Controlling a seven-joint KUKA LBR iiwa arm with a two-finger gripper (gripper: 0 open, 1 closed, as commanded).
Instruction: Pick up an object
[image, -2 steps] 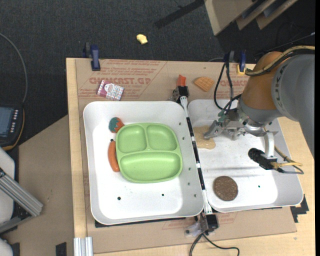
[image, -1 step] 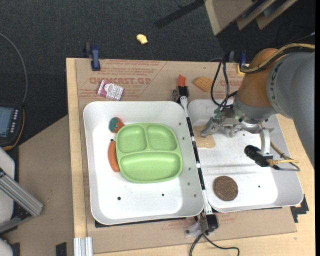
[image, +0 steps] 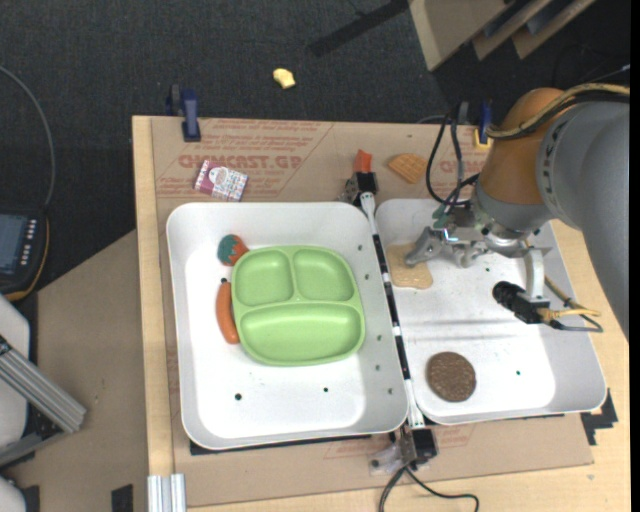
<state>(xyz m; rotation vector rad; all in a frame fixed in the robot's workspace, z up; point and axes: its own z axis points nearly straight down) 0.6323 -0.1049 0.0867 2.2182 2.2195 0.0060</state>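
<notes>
Dark floor (image: 100, 60) around my tabletop (image: 300, 150).
I see a yellow scrap (image: 285, 77) lying on it, beyond the tabletop's far edge.

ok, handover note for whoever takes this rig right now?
Gripper: over the right bin's far-left corner, next to the tan flat piece; no object seen in it.
Right bin also holds a brown round disc. Left bin: green divided plate, orange sausage-shaped piece beside it.
Done: nothing lifted. Left: grasp one object and raise it; tan piece looks nearest.
</notes>
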